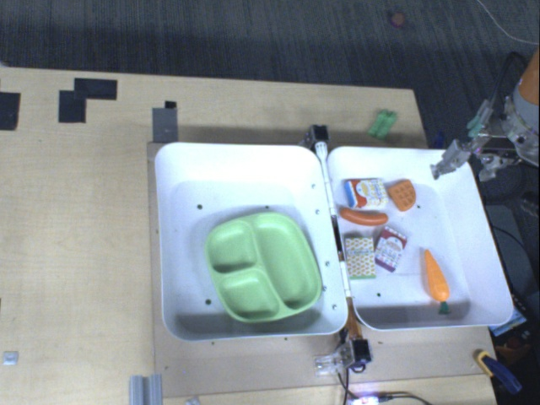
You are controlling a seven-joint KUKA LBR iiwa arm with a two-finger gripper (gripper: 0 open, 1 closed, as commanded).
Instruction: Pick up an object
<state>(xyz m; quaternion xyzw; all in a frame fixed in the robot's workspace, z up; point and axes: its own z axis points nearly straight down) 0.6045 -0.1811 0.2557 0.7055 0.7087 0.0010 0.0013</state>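
Observation:
The right bin holds several toy foods. A small red, white and blue carton lies beside an orange waffle-like piece, with a sausage just below them. Lower down are a patterned box, a maroon packet and an orange carrot. My gripper hangs over the bin's far right corner, well apart from all of them. It is open, with nothing between its fingers.
The left bin holds a green divided plate. A small green object lies on the bench behind the right bin. Black clamps sit where the bins meet.

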